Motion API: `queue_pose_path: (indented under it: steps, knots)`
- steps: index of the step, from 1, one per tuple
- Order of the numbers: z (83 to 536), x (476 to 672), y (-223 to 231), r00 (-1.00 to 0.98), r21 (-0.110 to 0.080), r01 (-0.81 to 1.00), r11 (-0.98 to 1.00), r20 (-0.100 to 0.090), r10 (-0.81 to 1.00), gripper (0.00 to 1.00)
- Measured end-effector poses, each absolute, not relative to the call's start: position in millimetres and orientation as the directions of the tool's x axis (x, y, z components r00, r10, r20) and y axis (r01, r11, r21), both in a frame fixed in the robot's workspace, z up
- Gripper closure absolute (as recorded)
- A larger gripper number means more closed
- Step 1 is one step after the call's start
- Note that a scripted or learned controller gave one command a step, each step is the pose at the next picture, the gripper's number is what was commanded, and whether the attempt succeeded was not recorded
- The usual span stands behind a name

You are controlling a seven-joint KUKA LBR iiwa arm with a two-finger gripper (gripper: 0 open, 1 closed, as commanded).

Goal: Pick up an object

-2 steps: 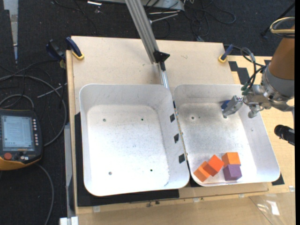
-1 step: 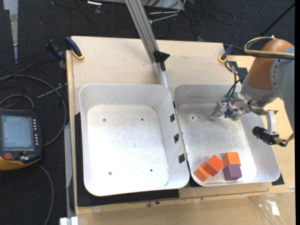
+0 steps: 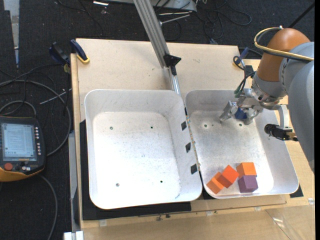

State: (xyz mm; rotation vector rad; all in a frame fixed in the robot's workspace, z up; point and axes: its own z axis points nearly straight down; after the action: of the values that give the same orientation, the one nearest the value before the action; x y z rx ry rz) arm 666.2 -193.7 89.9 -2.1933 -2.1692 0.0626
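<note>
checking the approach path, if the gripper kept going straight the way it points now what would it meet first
The gripper points down and leftward over the right bin. It would likely meet the bin's bare floor first. The blocks lie off that line, though depth is unclear.

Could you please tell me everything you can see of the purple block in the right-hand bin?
The purple block is a small, matte, cube-like piece, lying near the front edge of the right bin. An orange block sits right behind it and seems to touch it; two more orange blocks lie to its left. The gripper is far from it.
</note>
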Motion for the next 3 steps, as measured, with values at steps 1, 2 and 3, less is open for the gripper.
queue_pose_path:
  steps: [1, 2, 3]
  knots:
    - [95.0, 591.5, -171.5, 0.002, -0.005, 1.0, -0.002, 0.001, 1.0, 0.0]
    - [99.1, 655.4, -186.4, 0.003, -0.029, 1.0, -0.002, 0.003, 1.0, 0.0]
    - [90.2, 669.1, -187.3, 0.012, -0.068, 0.998, -0.011, 0.005, 1.0, 0.0]
